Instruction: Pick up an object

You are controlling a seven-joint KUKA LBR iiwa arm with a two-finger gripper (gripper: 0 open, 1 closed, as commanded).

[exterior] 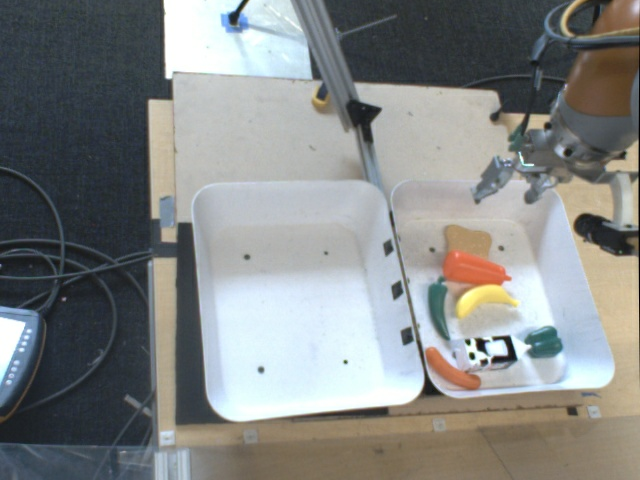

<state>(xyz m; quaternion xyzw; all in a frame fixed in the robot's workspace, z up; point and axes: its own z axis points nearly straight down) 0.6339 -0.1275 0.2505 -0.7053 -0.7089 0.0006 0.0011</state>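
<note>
A long red sausage-shaped toy [452, 367] lies at the near rim of the right white bin [585, 298], beside other toys. The tool [515, 182] hangs open and empty over the far rim: the approach step, which next calls for a descent onto one toy

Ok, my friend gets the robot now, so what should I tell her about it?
Gripper: open, holding nothing, hanging over the far edge of the right bin.
Things: all in the right bin. Tan bread slice at the back, then orange carrot, yellow banana, green pepper, black-and-white toy, dark green piece, orange sausage at the front.
Done: nothing picked up yet.
Left: lower the gripper onto one toy, grab it, lift.
</note>
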